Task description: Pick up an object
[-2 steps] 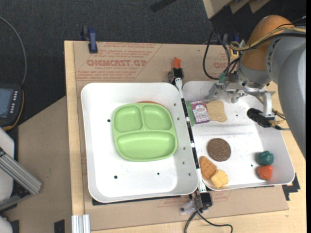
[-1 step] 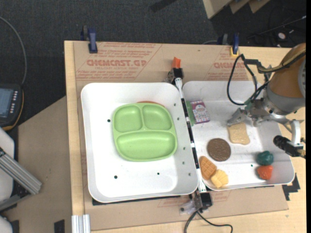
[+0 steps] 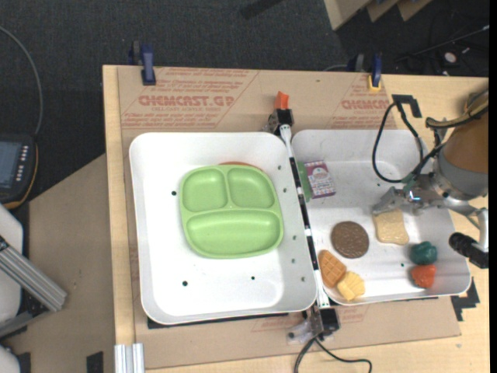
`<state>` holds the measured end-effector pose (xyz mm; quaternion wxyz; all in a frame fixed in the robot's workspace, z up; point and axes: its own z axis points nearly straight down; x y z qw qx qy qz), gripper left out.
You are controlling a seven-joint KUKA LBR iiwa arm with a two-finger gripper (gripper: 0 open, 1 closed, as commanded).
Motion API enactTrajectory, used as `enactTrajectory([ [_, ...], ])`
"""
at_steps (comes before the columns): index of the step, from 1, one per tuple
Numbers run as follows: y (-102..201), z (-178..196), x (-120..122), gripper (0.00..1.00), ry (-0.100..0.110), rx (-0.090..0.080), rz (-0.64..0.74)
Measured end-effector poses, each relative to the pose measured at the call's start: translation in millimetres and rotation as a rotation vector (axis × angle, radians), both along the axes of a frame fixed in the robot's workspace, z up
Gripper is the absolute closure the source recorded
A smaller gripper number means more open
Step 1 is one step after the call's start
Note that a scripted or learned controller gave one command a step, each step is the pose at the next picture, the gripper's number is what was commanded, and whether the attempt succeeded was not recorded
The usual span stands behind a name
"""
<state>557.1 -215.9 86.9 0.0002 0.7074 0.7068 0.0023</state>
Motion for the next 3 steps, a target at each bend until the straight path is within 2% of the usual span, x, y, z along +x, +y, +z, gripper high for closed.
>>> enactTrajectory([
  [1, 126, 38, 16, 0.0, -0.003, 0.002, 0.013],
  [2, 112, -5, -21, 0.0, 0.01, -0.001, -0.001],
  [3, 71, -2, 28, 0.0, -0.002, -0.007, 0.0],
])
